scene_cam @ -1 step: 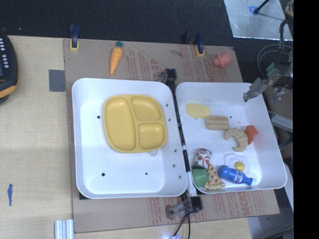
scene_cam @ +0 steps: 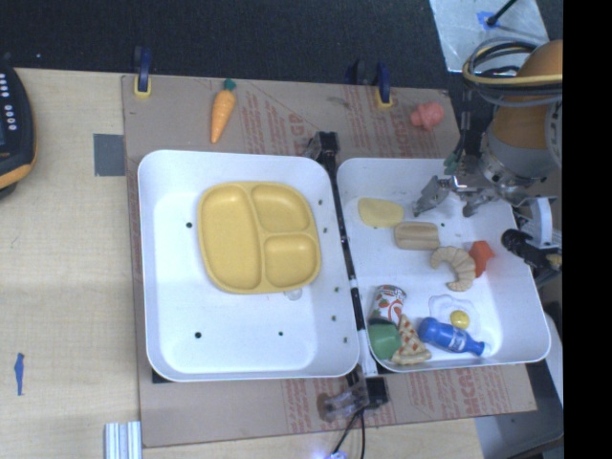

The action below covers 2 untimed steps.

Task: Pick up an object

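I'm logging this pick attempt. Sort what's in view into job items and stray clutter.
Job items: gripper, right bin, croissant, bread roll, yellow slice, blue bottle, pizza slice, can.

Clutter: left bin, yellow tray, carrot, pink toy.

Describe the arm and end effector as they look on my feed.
The arm is grey with an orange band above the wrist and black cables looped around it. The end effector is dark grey metal with thin fingers.
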### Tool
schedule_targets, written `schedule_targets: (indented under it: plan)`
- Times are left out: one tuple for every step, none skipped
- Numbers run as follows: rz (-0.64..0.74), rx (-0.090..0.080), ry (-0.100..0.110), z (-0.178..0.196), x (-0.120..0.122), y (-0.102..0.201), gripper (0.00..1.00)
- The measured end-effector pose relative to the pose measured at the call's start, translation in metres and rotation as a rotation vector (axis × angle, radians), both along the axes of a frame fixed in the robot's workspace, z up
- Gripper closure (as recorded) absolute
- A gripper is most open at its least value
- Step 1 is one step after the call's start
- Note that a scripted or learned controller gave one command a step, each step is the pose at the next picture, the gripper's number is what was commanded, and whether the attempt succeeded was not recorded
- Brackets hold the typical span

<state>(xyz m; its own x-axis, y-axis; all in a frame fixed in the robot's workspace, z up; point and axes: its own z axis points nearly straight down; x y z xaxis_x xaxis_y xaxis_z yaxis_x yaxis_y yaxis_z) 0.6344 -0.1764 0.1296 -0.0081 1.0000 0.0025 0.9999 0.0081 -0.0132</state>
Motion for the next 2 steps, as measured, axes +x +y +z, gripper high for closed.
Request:
schedule_targets:
  plan:
    - [-0.004, 0.000, -0.004, -0.040, -0.038, 0.030, 0.00]
    - [-0.008, -0.007, -0.018, 0.000, -0.004, -0.039, 0.00]
